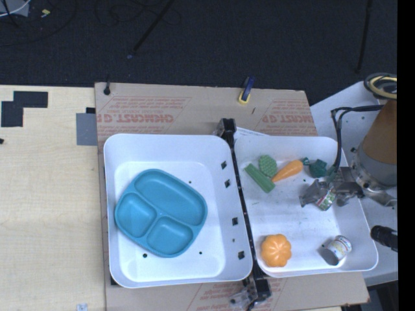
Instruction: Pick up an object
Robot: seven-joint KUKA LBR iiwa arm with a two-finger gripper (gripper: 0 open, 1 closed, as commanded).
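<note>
Two white bins sit side by side on a cardboard sheet [194, 109] that lies over a pale wood bench [45, 206]. The left bin [123, 151] holds a blue divided plate [161, 211], lying flat, a little toward 8 o'clock of the bin's middle, its three wells facing up. The right bin [298, 264] holds the loose things. A green ridged block [262, 172] lies near the bin's 11 o'clock corner, and a carrot [288, 170] lies just beside it at its 3 o'clock, tilted with the thick end up toward 2 o'clock, where its dark green top [317, 168] rests. An orange pumpkin [276, 250] sits at the bin's 7 o'clock, close to the front wall. A small can [336, 248] lies on its side near the 5 o'clock corner, well apart from the pumpkin. The arm [382, 141] comes in from 3 o'clock, and the gripper [322, 195] is down in the right bin by its 3 o'clock wall, below the carrot top and above the can. Whether it is apart, together or clamped on something cannot be told; a small greenish thing shows at its tip, too blurred to name. A blue and yellow clip [246, 91] stands at the cardboard's 12 o'clock edge.
</note>
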